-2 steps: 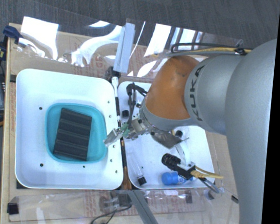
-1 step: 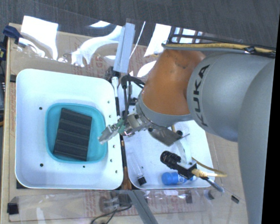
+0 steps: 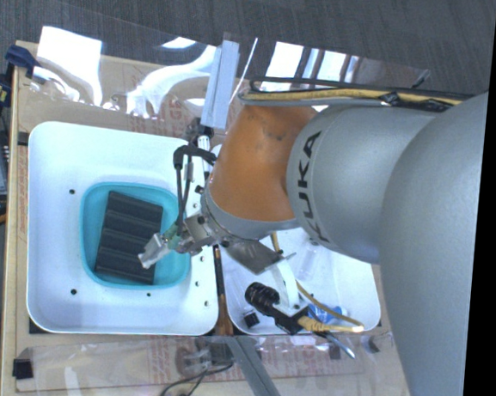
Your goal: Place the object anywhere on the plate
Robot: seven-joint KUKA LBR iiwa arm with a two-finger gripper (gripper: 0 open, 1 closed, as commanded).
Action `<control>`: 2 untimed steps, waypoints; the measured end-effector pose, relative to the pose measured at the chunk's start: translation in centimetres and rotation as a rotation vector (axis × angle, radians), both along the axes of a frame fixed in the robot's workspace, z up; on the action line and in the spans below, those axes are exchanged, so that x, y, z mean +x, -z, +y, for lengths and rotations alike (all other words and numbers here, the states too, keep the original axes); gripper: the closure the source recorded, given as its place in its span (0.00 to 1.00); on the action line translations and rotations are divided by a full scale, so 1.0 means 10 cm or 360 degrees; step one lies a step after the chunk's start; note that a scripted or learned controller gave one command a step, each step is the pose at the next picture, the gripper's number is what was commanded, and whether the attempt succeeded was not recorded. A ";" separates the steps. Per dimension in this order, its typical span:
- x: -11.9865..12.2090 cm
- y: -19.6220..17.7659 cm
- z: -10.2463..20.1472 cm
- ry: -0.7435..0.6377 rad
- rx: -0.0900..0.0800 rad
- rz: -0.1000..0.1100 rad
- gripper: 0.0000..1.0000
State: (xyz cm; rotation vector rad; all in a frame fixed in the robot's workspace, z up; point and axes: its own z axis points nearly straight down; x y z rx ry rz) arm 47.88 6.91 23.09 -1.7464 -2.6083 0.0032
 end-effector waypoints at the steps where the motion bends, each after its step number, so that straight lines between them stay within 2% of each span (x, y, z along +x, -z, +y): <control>1: 0.12 0.05 -0.24 -0.0270 0.0001 -0.0001 0.00; 2: 0.34 -0.04 -0.65 -0.0257 0.0002 -0.0004 0.00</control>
